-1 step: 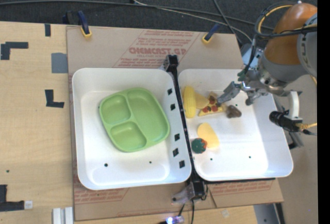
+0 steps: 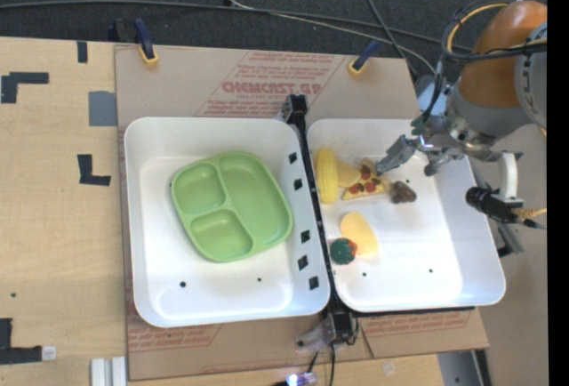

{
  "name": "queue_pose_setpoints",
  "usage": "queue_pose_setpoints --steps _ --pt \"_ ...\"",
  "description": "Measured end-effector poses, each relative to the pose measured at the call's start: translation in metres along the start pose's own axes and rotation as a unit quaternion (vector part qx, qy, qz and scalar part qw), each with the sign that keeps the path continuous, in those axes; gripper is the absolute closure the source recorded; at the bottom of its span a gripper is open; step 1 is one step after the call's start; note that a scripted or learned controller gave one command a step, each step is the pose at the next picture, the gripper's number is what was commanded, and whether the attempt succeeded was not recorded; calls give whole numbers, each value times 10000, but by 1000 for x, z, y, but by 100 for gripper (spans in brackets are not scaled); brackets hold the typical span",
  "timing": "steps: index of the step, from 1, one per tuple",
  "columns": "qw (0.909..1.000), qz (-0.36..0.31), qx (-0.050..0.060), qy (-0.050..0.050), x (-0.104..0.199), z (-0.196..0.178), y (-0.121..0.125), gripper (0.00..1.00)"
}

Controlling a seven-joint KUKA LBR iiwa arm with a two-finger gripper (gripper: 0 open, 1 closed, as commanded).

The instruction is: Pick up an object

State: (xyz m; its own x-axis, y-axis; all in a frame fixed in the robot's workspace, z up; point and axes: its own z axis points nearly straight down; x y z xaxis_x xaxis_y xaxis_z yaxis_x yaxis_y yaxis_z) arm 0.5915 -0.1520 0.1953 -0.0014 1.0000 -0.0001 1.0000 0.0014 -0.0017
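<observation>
We see a lime green tray [image 2: 231, 206] in the white left bin [image 2: 147, 286]. In the white right bin [image 2: 462, 277] lie a yellow corn cob [image 2: 326, 174], a red-dotted pizza slice [image 2: 364, 187] and a pale yellow piece [image 2: 358, 231].

Pizza slice [image 2: 364, 187], corn [image 2: 326, 175] and brown piece [image 2: 404, 193] lie together.

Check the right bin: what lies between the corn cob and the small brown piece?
The pizza slice lies between the corn cob and the brown piece, seen in the camera view.

Robotics lab, clamped cardboard sheet [image 2: 267, 82] on bench, two white bins [image 2: 142, 197], trailing black cables [image 2: 267, 11]
</observation>
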Motion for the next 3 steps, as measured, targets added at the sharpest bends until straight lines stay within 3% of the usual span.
queue_pose_setpoints --steps 1,2,3 --pt "10000 5 28 -2 -9 59 -2 0" --pt "10000 -2 -10 -12 -8 111 -2 0" --pt "10000 -4 -22 -12 -8 98 -1 100"
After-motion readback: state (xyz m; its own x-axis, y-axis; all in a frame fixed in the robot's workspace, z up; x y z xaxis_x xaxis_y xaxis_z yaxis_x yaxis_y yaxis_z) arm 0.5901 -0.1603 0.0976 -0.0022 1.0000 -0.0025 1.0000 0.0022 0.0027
